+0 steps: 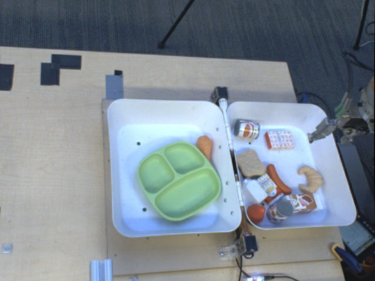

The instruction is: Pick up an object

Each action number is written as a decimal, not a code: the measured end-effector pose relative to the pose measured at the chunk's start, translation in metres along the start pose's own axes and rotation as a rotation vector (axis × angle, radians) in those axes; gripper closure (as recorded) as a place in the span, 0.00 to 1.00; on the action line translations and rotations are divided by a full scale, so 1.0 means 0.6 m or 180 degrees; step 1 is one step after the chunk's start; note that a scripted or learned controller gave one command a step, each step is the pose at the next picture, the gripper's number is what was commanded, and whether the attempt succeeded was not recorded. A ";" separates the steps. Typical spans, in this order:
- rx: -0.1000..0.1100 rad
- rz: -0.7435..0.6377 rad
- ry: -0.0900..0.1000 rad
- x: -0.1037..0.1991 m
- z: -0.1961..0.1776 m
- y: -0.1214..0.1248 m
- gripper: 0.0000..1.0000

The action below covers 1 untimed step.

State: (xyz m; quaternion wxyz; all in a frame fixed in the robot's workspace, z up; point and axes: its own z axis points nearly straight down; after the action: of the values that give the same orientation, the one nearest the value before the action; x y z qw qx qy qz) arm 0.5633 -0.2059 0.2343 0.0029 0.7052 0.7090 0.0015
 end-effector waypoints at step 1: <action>0.0016 0.0006 0.0007 0.083 0.049 -0.127 0.00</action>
State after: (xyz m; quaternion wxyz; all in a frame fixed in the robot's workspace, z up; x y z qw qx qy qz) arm 0.4872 -0.1563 0.2044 0.0004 0.7059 0.7083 0.0005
